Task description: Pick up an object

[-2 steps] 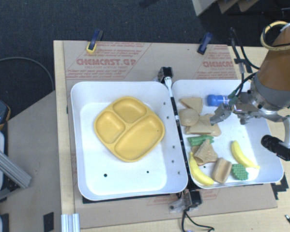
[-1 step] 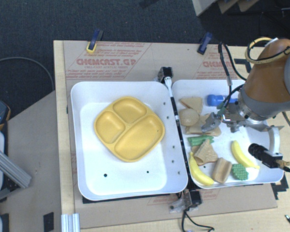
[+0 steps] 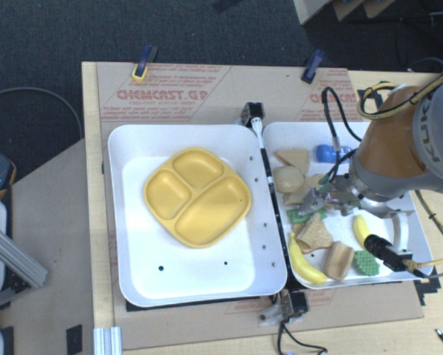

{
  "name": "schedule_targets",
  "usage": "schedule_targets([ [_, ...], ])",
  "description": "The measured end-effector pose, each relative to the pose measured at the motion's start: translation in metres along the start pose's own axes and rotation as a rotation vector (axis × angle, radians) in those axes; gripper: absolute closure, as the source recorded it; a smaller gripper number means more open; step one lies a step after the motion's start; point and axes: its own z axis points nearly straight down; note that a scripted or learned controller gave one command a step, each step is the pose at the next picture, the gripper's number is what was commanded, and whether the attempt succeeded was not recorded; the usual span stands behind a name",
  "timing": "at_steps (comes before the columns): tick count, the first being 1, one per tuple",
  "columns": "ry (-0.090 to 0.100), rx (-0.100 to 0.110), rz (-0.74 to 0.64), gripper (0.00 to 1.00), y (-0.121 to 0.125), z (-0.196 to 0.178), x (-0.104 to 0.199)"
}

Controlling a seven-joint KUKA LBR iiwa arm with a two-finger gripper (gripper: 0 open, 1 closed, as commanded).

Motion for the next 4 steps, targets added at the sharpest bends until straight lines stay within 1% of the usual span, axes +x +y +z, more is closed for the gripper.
schedule_targets([
  [1,0.002,-0.011,-0.001,0.0,0.004,0.023,0.001],
  [2,-0.001,-0.017,0.0,1.0,0.004,0.012,0.001],
  [3,-0.004,-0.01,-0.001,1.0,0.0,-0.049,-0.004],
  [4,-0.004,-0.01,-0.001,1.0,-0.009,-0.103,-0.009],
])
